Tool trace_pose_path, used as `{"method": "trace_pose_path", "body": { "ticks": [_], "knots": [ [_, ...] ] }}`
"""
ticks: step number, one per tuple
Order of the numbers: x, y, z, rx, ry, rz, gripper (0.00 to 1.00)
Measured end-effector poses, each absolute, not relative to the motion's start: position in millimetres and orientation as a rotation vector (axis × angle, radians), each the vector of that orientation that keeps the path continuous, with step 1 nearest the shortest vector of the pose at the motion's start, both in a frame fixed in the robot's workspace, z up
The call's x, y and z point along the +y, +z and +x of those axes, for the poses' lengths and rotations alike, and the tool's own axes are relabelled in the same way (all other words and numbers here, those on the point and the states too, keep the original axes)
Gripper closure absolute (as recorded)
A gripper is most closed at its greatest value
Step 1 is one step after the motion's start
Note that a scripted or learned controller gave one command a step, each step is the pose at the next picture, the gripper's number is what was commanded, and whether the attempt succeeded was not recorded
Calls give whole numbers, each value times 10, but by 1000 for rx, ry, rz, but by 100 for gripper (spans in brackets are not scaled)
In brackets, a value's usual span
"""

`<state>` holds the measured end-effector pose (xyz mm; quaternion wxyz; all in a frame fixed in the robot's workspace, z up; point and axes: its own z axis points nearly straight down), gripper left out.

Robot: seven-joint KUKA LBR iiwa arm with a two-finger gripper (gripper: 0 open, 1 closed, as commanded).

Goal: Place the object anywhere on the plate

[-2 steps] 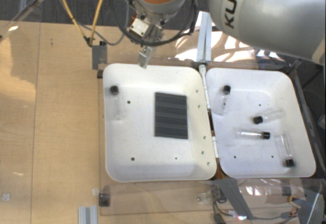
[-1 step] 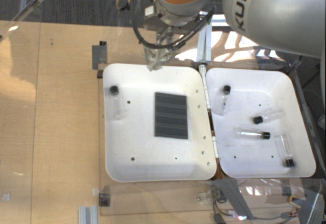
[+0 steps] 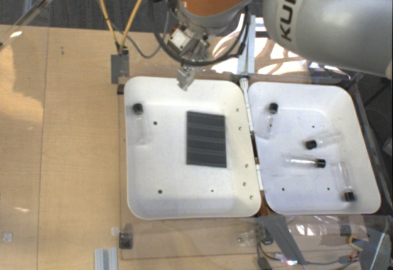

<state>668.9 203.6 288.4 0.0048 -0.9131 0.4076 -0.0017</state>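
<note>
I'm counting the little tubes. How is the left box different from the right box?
The left bin holds one clear vial beside a dark ribbed plate; the right bin holds four vials and no plate. The pincer hangs over the left bin's far edge. Both bins are shallow and white.

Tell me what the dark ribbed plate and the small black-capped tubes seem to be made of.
The dark grey ribbed rectangular plate in the left white bin looks like matte plastic or rubber: dull, no glare. The small clear tubes with black caps look like transparent plastic or glass, as the bin shows through them; which one is unclear.
</note>
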Motion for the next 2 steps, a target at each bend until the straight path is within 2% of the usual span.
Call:
{"method": "trace_pose_path", "body": {
  "ticks": [1,2],
  "knots": [
    [2075,987,6703,749,-9,-3042,100],
    [2366,1333,6695,316,-8,-3117,100]
  ]
}}
